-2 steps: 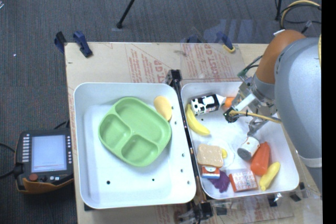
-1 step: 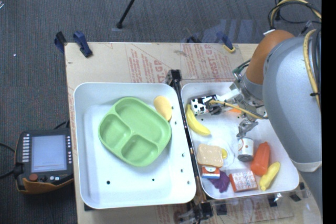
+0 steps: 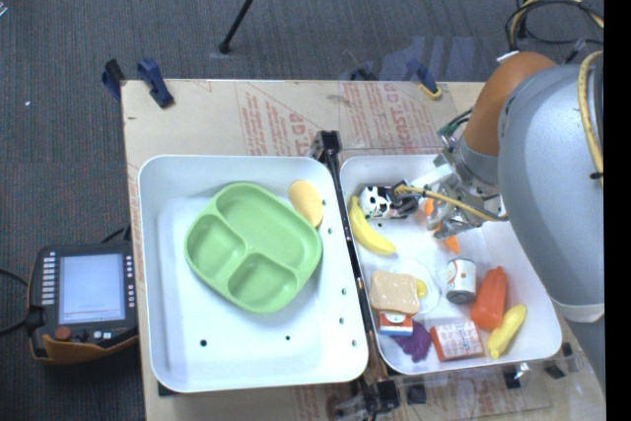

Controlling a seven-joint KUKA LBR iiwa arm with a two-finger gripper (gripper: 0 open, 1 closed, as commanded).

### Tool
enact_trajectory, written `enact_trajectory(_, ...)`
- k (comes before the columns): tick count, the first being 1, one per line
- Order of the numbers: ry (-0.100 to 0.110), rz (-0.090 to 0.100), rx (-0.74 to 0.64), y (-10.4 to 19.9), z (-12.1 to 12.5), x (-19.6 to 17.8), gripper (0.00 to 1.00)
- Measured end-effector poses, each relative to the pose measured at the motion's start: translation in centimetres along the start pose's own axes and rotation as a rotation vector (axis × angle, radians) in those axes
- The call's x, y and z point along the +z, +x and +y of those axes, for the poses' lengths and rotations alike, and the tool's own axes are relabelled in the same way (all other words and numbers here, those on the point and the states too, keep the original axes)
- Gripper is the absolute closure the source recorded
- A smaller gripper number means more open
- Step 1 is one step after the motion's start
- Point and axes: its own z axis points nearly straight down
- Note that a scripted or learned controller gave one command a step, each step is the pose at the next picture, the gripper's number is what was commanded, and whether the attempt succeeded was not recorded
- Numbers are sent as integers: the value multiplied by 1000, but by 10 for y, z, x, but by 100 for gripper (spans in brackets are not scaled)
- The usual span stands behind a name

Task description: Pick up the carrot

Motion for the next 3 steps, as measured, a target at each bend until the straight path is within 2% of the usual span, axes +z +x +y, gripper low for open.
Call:
enact_trajectory(1,-5,20,-33,11,-121,-96,100)
enact_trajectory(2,-5,8,-27,7,-117,-91,0)
enact_trajectory(3,-4,4,83,-72,-51,11,0)
